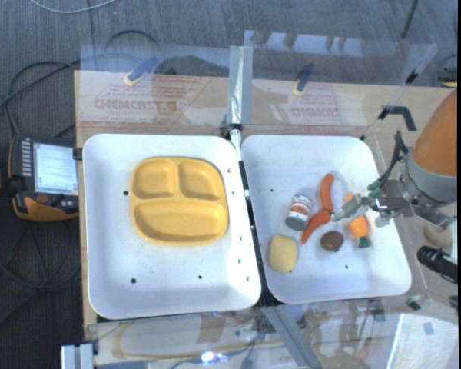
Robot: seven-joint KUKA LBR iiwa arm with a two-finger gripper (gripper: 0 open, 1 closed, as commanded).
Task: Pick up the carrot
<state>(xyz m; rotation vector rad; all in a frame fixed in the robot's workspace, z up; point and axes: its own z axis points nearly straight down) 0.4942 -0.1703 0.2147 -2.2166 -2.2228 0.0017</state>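
Seen from above at a slant: two shallow white bins side by side on a counter (92, 98). In the left bin (107, 283), a yellow divided tray (180, 200). In the right bin (384, 279), a scatter of small things. Carrot (316, 224) lying slanted near the middle, its upper end just beside the gripper (352, 206), not gripped. Just left of the carrot, a small can (299, 211); above it, an orange-red sausage shape (327, 190). Below left, a pale yellow potato (283, 253). Right of the carrot, a dark brown round thing (332, 241) and a small orange piece (359, 227). Grey arm (434, 164) reaching in from the right. Cannot tell the gripper's state.
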